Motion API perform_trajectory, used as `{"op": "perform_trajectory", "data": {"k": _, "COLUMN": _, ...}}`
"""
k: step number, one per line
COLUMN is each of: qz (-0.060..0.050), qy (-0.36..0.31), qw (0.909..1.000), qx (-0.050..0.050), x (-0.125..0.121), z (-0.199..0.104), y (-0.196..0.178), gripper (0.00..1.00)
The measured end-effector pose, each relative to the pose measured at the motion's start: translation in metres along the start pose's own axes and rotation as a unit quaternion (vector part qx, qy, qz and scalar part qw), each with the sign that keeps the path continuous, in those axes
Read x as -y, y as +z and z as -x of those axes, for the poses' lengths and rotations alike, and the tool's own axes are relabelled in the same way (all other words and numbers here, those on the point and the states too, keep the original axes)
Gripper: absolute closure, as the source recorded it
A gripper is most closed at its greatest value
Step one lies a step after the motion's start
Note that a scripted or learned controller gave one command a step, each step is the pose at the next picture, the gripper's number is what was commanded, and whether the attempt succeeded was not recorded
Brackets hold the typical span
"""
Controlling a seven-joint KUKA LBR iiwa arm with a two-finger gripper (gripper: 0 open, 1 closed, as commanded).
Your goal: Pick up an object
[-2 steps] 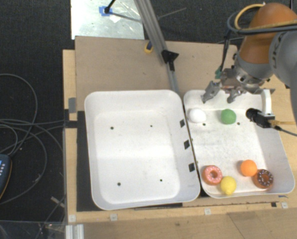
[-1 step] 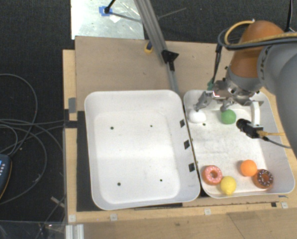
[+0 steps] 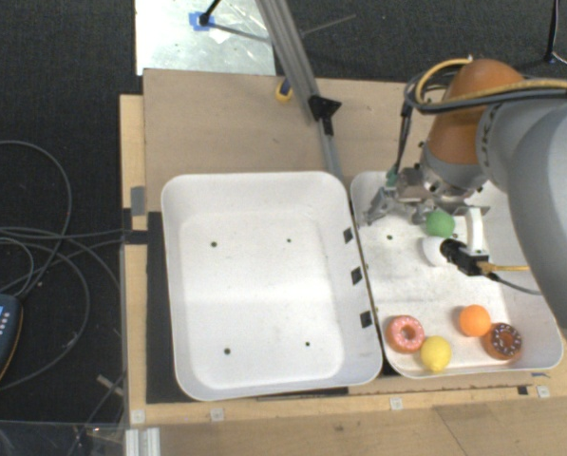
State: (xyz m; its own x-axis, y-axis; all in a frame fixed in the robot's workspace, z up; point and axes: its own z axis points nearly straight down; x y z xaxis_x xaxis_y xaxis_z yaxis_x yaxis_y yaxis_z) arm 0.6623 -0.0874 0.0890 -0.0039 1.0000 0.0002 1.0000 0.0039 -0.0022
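Observation:
My gripper (image 3: 418, 200) hangs over the far end of the right bin (image 3: 395, 264), under the orange band of the arm. A green ball (image 3: 440, 223) lies right at its lower edge, partly covered by it. A white rounded object (image 3: 432, 251) sits just in front of the ball. At the bin's near end lie a pink frosted donut (image 3: 406, 332), a yellow lemon (image 3: 436, 352), an orange (image 3: 473, 320) and a chocolate donut (image 3: 502, 341).
The left bin (image 3: 255, 188) stands beside the right one, joined by black clips (image 3: 356, 275). A grey tripod pole (image 3: 302, 65) slants down to the bench behind the bins. The arm's big grey body covers the right bin's right side.

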Motion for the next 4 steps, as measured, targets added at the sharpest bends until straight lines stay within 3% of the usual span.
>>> {"op": "perform_trajectory", "data": {"k": 1, "qz": 0.003, "qy": 0.000, "qw": 1.0000, "qx": 0.000, "x": -0.002, "z": 0.000, "y": -0.014, "gripper": 1.00}}
{"op": "perform_trajectory", "data": {"k": 3, "qz": 0.006, "qy": -0.001, "qw": 1.0000, "qx": 0.001, "x": -0.012, "z": -0.003, "y": -0.142, "gripper": 1.00}}
{"op": "perform_trajectory", "data": {"k": 4, "qz": 0.004, "qy": -0.001, "qw": 1.0000, "qx": 0.000, "x": -0.014, "z": -0.003, "y": -0.173, "gripper": 1.00}}
